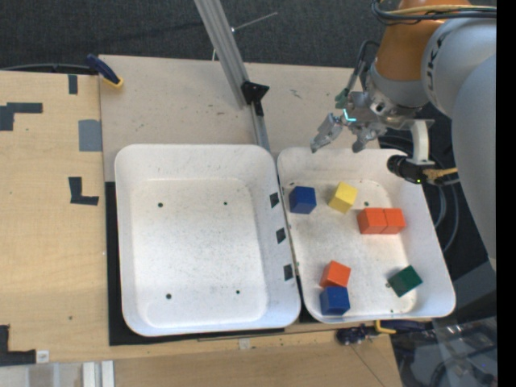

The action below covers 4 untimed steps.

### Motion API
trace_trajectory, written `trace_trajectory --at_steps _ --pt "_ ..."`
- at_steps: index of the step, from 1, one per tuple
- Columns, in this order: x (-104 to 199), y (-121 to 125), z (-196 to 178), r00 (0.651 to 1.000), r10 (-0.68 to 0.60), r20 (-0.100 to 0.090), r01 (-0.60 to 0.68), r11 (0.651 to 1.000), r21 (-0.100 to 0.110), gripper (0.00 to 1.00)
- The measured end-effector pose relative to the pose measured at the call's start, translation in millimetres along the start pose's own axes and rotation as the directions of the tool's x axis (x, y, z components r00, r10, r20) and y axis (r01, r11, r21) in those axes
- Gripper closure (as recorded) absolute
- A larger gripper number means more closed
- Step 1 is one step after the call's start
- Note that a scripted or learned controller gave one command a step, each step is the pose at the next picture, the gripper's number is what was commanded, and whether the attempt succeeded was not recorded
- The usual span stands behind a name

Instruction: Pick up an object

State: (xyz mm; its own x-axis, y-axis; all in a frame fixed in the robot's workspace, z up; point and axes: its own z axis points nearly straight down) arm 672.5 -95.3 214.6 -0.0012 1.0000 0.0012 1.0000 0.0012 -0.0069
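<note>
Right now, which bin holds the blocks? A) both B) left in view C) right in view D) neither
C: the blue cube, yellow cube, orange block and green cube all lie in the right-hand bin.

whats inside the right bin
Inside the right bin: two blue cubes, a yellow cube, an orange block, a small orange cube and a green cube. Nothing looks covered.

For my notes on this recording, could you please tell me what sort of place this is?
Probably a robotics lab: a robot arm over two white bins, toy blocks in the right one, tape marks on a wooden bench.
</note>
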Motion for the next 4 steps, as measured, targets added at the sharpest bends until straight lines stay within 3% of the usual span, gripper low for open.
trace_trajectory --at_steps 1,3,4 --pt "-0.2 1.0 -3.6 1.0 -0.001 0.002 0.001 1.0 -0.005 0.0" --pt "5.5 4.2 106.9 1.0 -0.001 0.002 0.001 1.0 0.001 0.0" --pt "2.5 1.9 122.6 1.0 -0.001 0.007 0.001 1.0 0.008 0.0"
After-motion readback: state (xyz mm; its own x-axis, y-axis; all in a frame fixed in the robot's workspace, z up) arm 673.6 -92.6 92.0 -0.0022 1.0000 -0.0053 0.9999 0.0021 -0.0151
